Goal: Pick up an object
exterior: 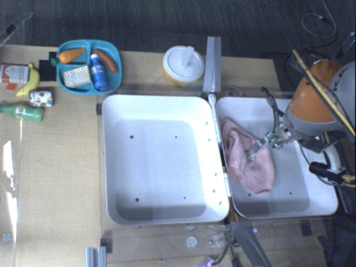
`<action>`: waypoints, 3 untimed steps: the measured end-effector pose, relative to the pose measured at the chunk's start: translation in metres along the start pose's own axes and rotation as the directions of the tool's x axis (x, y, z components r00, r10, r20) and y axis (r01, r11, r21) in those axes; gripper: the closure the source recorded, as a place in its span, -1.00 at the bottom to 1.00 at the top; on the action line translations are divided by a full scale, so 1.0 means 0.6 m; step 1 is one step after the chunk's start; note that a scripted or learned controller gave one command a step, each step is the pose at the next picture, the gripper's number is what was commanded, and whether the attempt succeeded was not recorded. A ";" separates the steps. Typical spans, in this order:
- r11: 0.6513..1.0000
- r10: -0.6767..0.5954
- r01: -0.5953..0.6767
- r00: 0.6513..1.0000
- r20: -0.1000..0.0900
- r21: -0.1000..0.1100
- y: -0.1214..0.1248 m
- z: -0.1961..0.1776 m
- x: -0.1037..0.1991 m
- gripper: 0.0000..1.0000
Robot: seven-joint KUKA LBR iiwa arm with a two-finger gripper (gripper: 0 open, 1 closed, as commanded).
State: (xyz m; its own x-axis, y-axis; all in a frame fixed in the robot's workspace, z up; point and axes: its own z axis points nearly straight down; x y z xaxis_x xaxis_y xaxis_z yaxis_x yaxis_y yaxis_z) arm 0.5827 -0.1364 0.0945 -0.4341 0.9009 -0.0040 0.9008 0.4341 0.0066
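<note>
A crumpled pink cloth (247, 159) lies in the left half of the right bin (320, 202), close to the wall between the two bins. My gripper (257, 148) reaches in from the right and hangs low over the cloth's upper right part, at or just above its surface. The tip is small and partly merges with the folds. The grey arm with its orange band (312, 96) stands above the bin's right side.
The left bin (158, 160) sits beside it. Behind the bins are a yellow lidded cup (183, 64) and a blue divided tray (89, 65) of toy food. Small toys (25, 93) lie at the far left. Cables (328, 174) run along the right bin's right edge.
</note>
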 end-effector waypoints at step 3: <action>1.000 -0.020 0.020 1.000 0.009 -0.013 0.011 -0.015 0.077 -1.00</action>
State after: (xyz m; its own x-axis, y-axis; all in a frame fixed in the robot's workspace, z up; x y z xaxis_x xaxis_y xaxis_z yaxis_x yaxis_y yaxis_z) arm 0.5684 -0.0923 0.1035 -0.4517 0.8921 -0.0133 0.8919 0.4519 0.0197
